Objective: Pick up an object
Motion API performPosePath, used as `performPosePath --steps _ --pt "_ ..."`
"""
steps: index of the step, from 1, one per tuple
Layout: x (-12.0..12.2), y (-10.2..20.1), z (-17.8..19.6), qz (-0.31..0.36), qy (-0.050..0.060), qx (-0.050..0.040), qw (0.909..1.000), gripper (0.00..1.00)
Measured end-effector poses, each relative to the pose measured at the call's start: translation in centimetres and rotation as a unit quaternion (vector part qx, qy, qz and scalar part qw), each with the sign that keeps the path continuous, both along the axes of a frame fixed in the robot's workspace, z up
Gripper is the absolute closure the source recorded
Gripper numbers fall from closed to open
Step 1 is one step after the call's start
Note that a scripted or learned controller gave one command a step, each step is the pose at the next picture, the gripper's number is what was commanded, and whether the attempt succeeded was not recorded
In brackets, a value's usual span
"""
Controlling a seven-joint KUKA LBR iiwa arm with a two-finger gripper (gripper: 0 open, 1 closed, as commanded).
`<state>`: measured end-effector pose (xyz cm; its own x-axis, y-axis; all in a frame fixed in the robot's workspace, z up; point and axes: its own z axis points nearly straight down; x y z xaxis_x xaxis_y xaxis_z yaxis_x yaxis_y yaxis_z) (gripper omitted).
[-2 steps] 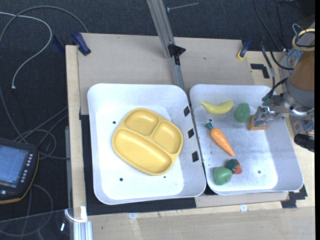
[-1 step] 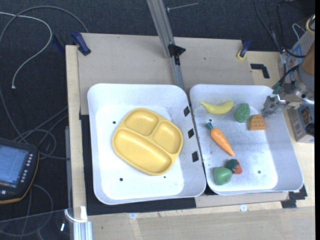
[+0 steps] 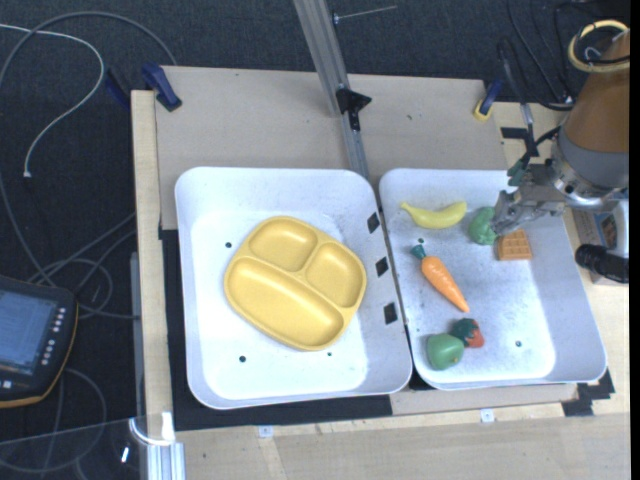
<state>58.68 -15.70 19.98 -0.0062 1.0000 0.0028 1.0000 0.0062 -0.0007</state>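
Note:
My gripper [image 3: 508, 216] hangs low over the far right part of the right bin [image 3: 560, 353]. It sits right beside a small green toy [image 3: 482, 227] and just above a brown waffle-like square [image 3: 514, 246]; whether it touches either I cannot tell. Left of the green toy lies a yellow banana [image 3: 434, 214]. An orange carrot [image 3: 441, 279] lies slanted in the middle of the bin. Near the front edge rest a green pepper [image 3: 445, 350] and a small red and green piece [image 3: 467, 332], side by side.
The left bin [image 3: 200, 208] holds a yellow divided plate [image 3: 295, 282]. A metal pole [image 3: 330, 63] rises from between the bins at the back. Cables and a grey handset [image 3: 28, 338] lie on the floor at left.

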Motion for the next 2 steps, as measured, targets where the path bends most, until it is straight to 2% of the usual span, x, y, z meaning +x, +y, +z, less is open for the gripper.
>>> performPosePath --steps 2 --pt "2.5 9.7 0.0 0.001 -0.001 -0.0002 1.0000 1.00"
